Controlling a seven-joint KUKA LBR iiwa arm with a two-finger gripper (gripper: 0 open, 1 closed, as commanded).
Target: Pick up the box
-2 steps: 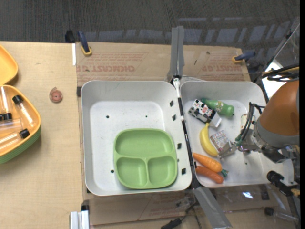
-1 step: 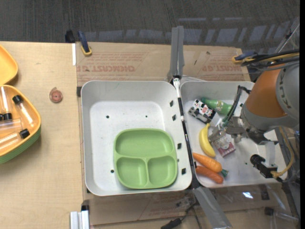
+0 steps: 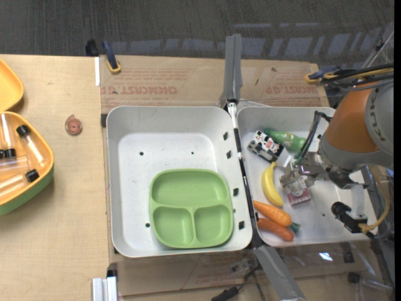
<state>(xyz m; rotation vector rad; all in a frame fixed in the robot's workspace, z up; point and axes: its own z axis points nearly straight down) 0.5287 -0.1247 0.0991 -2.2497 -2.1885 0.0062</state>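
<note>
A small black and white box lies in the right bin near its back left, touching a green bottle. A small pink box lies mid-bin, just right of a banana. My gripper hangs directly over the pink box's upper edge and hides part of it. The grey arm with its orange band comes in from the right.
Two carrots lie at the front left of the right bin. A green divided plate sits in the left bin. A yellow tray with vials stands far left on the bench.
</note>
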